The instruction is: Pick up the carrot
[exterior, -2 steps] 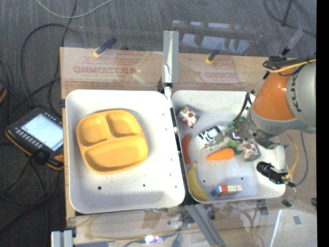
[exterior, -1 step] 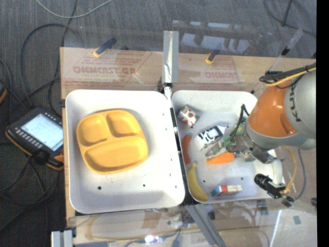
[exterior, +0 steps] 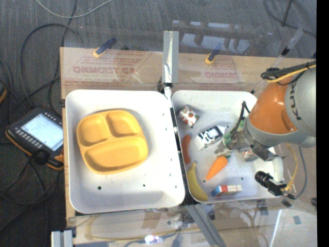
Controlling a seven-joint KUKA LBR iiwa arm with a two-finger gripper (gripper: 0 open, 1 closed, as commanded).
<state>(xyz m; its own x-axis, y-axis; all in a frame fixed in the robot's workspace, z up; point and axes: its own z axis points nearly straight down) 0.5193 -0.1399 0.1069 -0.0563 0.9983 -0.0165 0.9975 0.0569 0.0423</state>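
Observation:
The orange carrot [exterior: 217,168] lies at a slant in the middle of the right bin [exterior: 247,98], its thick end pointing up and to the right. My gripper [exterior: 228,146] hangs just above that thick end, reaching in from the right under the arm's orange band [exterior: 270,115]. The gripper's tip is dark and small against the bin floor, and it seems to sit right at or touching the carrot's upper end. The carrot rests on the bin floor.
Around the carrot in the right bin are a yellow banana [exterior: 195,181], a red sausage-shaped item [exterior: 186,145], a black-and-white packet [exterior: 211,134], a red-and-white object [exterior: 187,116] and a small blue, white and red box [exterior: 227,190]. The left bin [exterior: 77,189] holds a yellow divided plate [exterior: 112,140].

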